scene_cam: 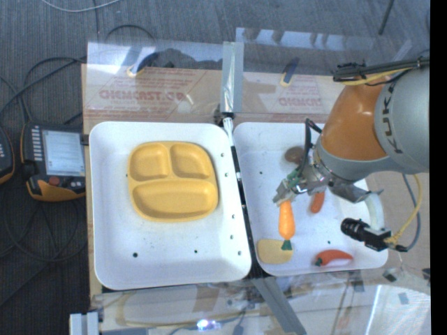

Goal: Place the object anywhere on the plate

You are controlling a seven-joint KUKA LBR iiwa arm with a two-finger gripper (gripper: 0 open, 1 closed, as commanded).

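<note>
Since the two-finger gripper (285, 191), its opening unreadable, hovers above the orange plastic carrot (286, 222), descend centred before closing.

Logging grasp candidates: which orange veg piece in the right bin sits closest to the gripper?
The larger carrot with the green stem end, directly below the gripper. The smaller orange piece lies off to its right; the red-orange pepper lies farthest away.

We see a yellow plate (173, 180) with three compartments in the white left bin (105, 257). In the white right bin (265, 142) we see an orange carrot (286, 222) with a green end, a red-orange pepper (334, 257), a pale yellow piece (274, 251) and a brown round thing (293, 155).
</note>
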